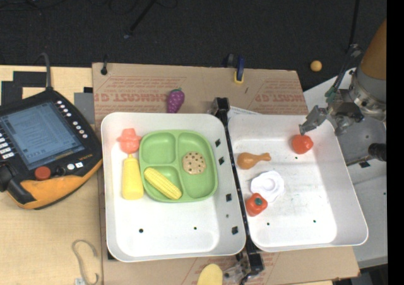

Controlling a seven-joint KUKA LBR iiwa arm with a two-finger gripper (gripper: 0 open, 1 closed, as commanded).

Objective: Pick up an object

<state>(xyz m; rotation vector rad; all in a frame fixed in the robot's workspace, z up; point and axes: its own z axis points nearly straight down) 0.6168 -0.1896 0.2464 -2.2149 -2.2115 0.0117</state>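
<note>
Two white bins are seen from above. In the right bin (353, 227), a tomato (302, 144) lies at upper right, with a drumstick (252, 160), egg (267, 184) and pepper (255, 204) toward the centre. The gripper (329, 115) is held just above the tomato at the right edge, fingers apart, nothing between them.

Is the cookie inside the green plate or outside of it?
Inside. The cookie lies in the right compartment of the green plate, beside the corn.
</note>
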